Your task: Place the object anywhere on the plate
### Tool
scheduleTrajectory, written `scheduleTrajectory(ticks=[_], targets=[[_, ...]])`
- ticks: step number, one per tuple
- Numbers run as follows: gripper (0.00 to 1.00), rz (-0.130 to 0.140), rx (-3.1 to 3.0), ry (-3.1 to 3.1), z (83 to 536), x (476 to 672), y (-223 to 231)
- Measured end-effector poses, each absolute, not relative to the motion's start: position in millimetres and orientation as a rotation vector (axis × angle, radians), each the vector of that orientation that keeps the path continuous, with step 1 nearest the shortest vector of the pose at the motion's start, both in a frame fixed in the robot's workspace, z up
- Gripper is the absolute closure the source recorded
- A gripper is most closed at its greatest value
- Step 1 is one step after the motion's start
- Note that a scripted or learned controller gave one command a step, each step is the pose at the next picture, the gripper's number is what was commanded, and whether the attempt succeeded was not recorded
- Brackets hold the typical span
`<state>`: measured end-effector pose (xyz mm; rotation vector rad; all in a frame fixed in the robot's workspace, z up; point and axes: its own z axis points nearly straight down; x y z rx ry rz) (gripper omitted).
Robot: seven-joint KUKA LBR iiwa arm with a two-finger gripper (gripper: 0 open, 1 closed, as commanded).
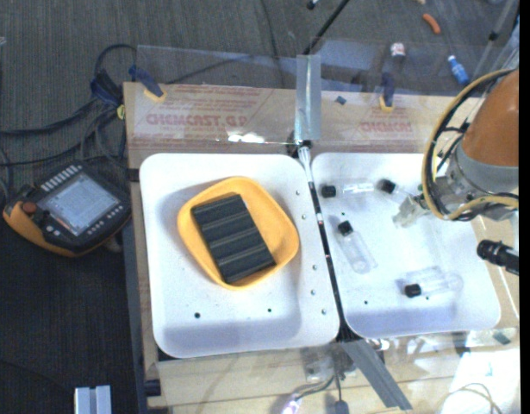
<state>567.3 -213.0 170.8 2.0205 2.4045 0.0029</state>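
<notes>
A table is bearing two white bins, the left bin holding a yellow plate with a dark ridged block lying diagonally, well apart from the arm at the right.

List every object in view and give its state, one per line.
yellow plate: in the left bin, tilted corner-up, bearing the black block.
black ridged block: lying flat on the plate.
clear vials with black caps: four lying on their sides, capped, scattered in the right bin.
arm: over the right bin's right edge.
teach pendant: left of the bench, screen lit.
</notes>
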Motion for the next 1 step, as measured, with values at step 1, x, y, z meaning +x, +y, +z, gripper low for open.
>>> scheduleTrajectory(ticks=[1], targets=[[0.0,0.003,2.02,2.405,170.8,567.3,-212.9]])
